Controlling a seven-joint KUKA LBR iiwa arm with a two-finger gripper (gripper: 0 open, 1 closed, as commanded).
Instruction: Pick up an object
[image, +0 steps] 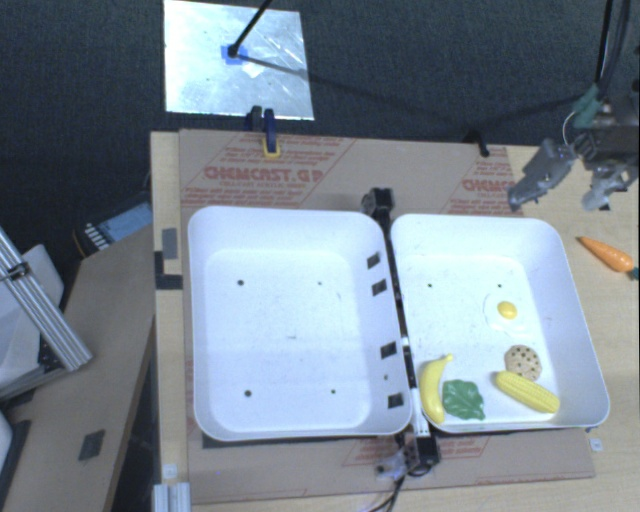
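- Right bin (560, 300) has five toys: banana (433, 388), green leaf (464, 400), corn (527, 392), cookie (522, 361), fried egg (505, 311).
- Gripper (565, 180) hangs past the far right edge, open, grasping nothing.

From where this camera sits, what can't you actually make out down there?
- Gripper, camera view: blurred at the right edge, so its finger state is unclear; the arm is cut off by the frame.
- Green item beside the banana: too small to identify.
- Round brown item: its surface detail is too small to name it for certain.
- Orange carrot-like thing outside the right bin: partly cut off by the edge.
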